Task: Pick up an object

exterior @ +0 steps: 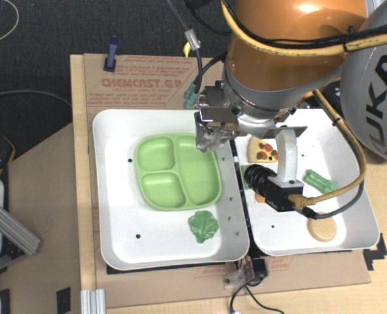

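The hand (210, 135) hangs low over the green lunch tray (178, 171) in the left bin (112, 195), maybe to grab its edge, but I cannot tell if it is spread.

Robotics laboratory test cell. An industrial arm (298, 38), grey with an orange band, hangs over a table (50, 175) carrying two shallow white bins (115, 175) side by side on a printed cardboard sheet (148, 77). Loose cables (174, 5) trail across the dark floor (23, 57), an aluminium extrusion (10, 224) lies at lower left, and toy-like plastic items, such as a green divided plate (177, 172), serve as test objects.
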Tool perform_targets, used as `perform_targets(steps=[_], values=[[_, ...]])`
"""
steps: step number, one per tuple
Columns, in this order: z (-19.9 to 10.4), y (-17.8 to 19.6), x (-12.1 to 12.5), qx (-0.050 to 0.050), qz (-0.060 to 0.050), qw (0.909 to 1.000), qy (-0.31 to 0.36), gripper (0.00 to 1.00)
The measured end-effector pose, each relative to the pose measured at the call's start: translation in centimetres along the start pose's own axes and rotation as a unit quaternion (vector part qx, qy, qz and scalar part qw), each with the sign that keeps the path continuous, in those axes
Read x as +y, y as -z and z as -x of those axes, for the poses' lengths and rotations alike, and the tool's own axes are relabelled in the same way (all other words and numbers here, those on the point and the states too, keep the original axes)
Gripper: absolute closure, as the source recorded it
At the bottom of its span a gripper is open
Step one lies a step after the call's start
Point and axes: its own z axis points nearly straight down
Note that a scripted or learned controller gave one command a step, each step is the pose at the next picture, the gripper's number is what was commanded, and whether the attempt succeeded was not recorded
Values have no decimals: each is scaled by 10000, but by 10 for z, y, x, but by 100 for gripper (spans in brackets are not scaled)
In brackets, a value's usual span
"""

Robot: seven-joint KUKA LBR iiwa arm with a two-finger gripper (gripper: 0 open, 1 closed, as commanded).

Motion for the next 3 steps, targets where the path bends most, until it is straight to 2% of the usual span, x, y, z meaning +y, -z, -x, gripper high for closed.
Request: perform_targets(steps=[1, 2, 3], values=[[51, -53, -1, -29, -60, 9999, -79, 100], [79, 83, 1, 2, 71, 10000, -61, 100], [67, -21, 17, -26, -62, 10000, -54, 100]])
